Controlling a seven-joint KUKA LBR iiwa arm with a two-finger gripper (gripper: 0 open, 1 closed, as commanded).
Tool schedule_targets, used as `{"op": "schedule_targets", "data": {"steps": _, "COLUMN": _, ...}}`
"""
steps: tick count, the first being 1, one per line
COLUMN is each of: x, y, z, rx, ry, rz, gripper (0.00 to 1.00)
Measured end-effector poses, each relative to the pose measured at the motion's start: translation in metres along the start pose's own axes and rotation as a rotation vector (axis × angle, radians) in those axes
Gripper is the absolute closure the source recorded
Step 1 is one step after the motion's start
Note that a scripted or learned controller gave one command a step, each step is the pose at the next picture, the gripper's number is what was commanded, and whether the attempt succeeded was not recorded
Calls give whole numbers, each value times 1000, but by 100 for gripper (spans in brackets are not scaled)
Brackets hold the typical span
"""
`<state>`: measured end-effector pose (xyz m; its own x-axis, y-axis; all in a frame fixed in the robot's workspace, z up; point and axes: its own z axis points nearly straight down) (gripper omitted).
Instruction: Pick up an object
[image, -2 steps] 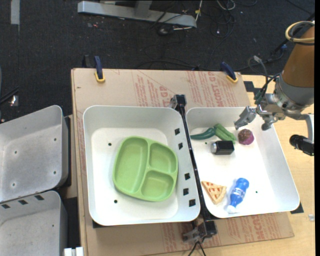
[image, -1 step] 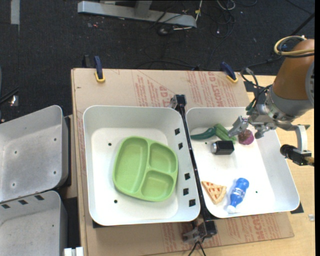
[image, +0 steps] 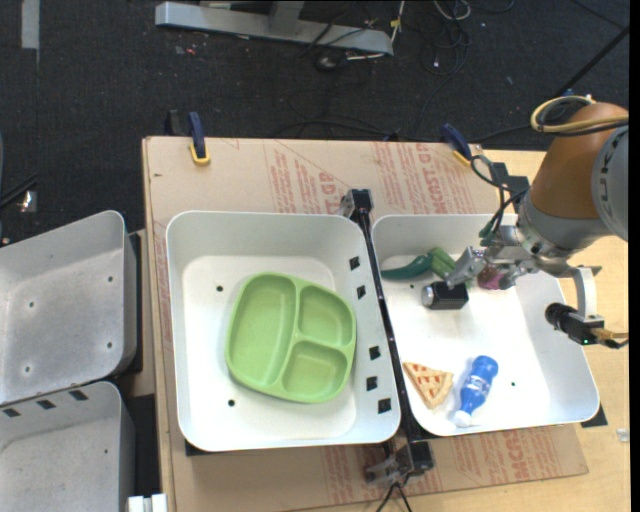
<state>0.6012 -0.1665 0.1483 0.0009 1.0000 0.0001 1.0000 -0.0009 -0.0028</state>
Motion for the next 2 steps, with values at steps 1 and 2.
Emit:
{"op": "schedule_targets", "data": {"steps": 1, "x": 0, "y": 1, "z": -13, "rx": -5, "ry": -1, "rz": -1, "gripper": 100}}
{"op": "schedule_targets", "data": {"steps": 2, "x": -4, "y": -3, "z": -75, "rx": -8, "ry": -2, "rz": -1, "gripper": 100}}
